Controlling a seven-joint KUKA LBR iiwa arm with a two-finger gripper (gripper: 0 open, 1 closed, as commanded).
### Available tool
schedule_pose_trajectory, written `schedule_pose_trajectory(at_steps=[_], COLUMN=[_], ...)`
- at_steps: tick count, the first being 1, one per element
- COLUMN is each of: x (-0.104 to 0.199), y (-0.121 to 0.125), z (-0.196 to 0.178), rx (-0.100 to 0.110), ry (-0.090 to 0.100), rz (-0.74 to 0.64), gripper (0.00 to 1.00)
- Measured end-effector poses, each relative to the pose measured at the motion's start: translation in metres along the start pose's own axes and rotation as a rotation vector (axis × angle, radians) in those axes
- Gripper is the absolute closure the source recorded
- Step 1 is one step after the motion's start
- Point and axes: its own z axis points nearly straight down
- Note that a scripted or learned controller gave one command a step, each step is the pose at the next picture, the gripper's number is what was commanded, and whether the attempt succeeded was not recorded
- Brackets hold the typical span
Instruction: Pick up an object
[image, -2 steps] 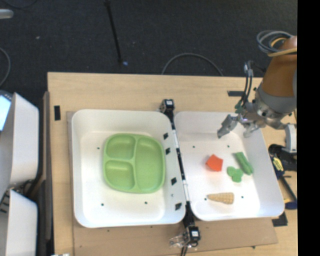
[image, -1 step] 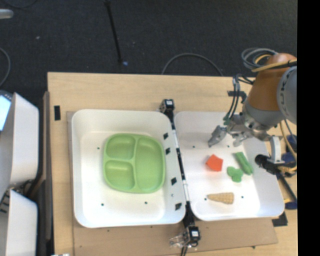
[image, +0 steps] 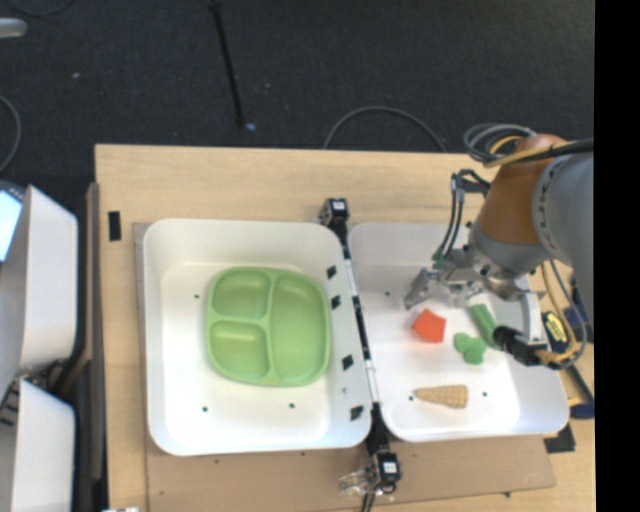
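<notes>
Gripper (image: 437, 287) hangs open and empty over right bin (image: 400, 420), w/ fingers spread just above red block (image: 429, 326) near bin's middle. Green piece (image: 476, 334) sits beside block toward right edge; cone (image: 442, 397) near front edge. Step looks like pre-grasp approach. Next move prob needs centring over block, descending, then closing.

Two white bins sit side by side on the bench (image: 230, 185). The left bin (image: 170, 420) holds a green divided plate (image: 268, 325). In the right bin (image: 395, 255) lie an orange block (image: 429, 326), a green piece (image: 474, 335) and a cone (image: 442, 397) — the block just below the gripper (image: 440, 288), apart from it. The arm (image: 520, 205) enters at the right.
</notes>
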Motion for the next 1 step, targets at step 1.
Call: schedule_pose_trajectory(at_steps=[1], x=[-0.001], y=[0.0016], z=[-0.0143], rx=[-0.006], ry=[0.0], rz=[0.003], gripper=[1.0])
